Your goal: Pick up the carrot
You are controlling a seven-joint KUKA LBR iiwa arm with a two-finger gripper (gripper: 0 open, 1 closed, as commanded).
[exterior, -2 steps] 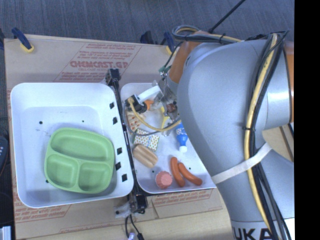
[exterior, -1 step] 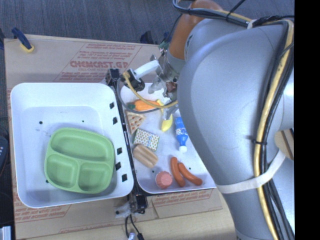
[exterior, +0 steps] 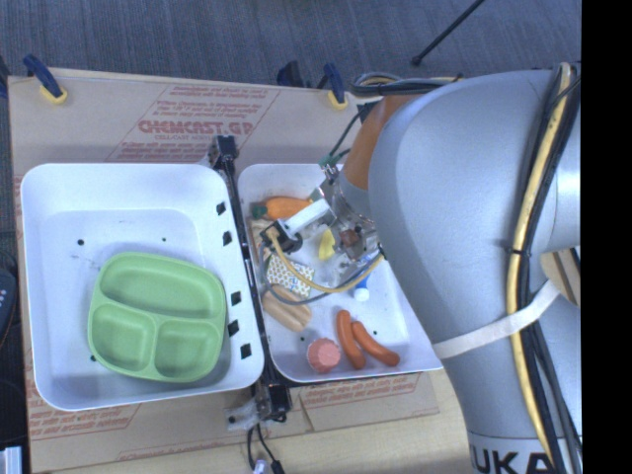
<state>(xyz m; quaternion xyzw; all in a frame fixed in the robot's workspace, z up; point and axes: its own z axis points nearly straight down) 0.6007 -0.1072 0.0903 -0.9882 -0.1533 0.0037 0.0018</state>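
"Where's the carrot point(exterior: 286, 206)?"
"At the far end of the right bin point(exterior: 390, 309), near the gripper point(exterior: 346, 237)."
"And the near end?"
"Two sausages point(exterior: 365, 342) side by side and a pink round slice point(exterior: 323, 355). The left bin point(exterior: 49, 265) holds a green divided plate point(exterior: 158, 316)."

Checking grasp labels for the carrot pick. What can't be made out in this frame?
All in the camera view:
- carrot: right end covered by the gripper; contact between them unclear.
- right bin: its right side hidden under the arm.
- yellow item and blue item by the gripper: too small and partly covered to identify.
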